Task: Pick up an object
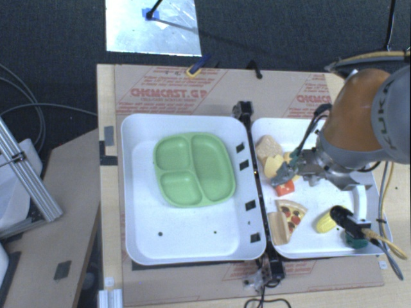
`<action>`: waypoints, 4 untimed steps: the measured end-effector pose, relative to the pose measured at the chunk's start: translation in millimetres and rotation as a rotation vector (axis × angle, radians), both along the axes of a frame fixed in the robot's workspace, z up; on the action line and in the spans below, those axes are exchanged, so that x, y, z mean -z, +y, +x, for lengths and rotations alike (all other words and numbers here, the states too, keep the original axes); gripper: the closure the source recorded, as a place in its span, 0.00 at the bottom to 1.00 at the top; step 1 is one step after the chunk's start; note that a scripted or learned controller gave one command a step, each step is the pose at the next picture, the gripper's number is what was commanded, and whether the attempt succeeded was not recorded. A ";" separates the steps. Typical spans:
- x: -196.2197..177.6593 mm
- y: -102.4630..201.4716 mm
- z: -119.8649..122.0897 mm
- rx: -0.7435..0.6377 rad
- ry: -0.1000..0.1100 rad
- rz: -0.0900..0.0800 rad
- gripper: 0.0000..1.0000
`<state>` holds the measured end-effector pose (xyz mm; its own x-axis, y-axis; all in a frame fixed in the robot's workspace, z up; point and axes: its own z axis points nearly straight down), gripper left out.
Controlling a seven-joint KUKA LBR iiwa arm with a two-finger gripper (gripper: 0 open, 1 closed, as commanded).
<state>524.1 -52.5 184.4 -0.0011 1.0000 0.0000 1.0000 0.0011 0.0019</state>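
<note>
Jaws (287,174) low in right bin (308,126), over red piece (285,187) beside yellow toy (274,166) | opening: cannot tell | I'd centre on 1 item before closing

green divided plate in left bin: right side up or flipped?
Right side up. The green plate lies flat in the left bin, its three compartments facing up with raised dividers visible between them, and nothing sits in them.

Divided plate (192,170): pale green, centre-left
Bins (144,236): plain white
Worktop (164,88): tan with red lettering
Arm (359,117): grey with an orange band, right of frame
Pizza slice (290,213): tan crust, red and yellow topping
Small block (286,187): red
Lower-right piece (325,222): yellow
</note>
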 end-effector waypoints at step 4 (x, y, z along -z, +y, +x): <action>-6.4 19.3 33.5 -0.010 -0.013 0.001 0.00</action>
